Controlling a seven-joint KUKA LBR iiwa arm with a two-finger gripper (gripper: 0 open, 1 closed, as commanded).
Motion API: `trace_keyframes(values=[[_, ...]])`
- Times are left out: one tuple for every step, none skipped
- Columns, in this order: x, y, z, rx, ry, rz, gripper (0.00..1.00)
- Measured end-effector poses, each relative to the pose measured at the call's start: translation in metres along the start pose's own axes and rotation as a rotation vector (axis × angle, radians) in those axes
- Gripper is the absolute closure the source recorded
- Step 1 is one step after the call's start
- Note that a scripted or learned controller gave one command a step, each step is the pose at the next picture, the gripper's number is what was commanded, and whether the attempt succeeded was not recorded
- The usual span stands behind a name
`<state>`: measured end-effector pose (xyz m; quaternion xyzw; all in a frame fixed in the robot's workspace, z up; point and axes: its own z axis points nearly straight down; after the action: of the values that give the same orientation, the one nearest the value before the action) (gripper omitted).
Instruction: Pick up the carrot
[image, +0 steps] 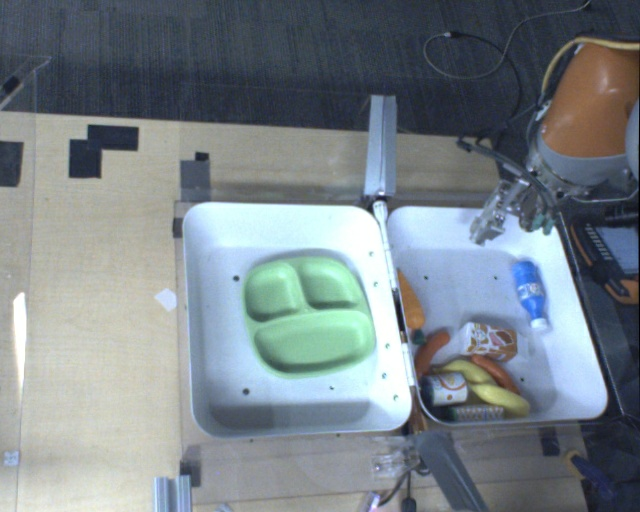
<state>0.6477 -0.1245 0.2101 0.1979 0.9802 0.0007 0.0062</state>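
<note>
**Carrot lying against the divider while the tool is hanging over the far end of the right bin**

Nearest the camera, the right bin (590, 395) is holding a huddle of things in its near left corner: a yellow banana (492, 392) is lying along the near wall, a small can (447, 391) is sitting just to its left, and a red sausage-like piece (432, 349) is curving up beside them. A crumpled white and brown packet (489, 340) is resting just behind the banana, touching the pile.

A little farther in, the carrot (408, 302) is lying lengthwise along the left wall of the right bin, close against the divider between the two bins, its orange body pointing away from the camera. Well apart from it, a blue and white bottle (530, 291) is lying on its side near the right wall.

In the left bin (205, 330), a green divided tray (308, 313) is sitting near the middle, its three compartments facing up.

Farthest back, the tool (505, 216) is hovering over the far end of the right bin, well apart from the carrot, with nothing between its fingers; how wide they are standing I cannot tell. Both bins are sitting side by side on the pale wooden counter (90, 300).
</note>
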Motion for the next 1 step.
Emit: trace_keyframes(values=[[-0.0161, -0.006, 0.0078, 0.0, -0.001, -0.069, 1.0]])
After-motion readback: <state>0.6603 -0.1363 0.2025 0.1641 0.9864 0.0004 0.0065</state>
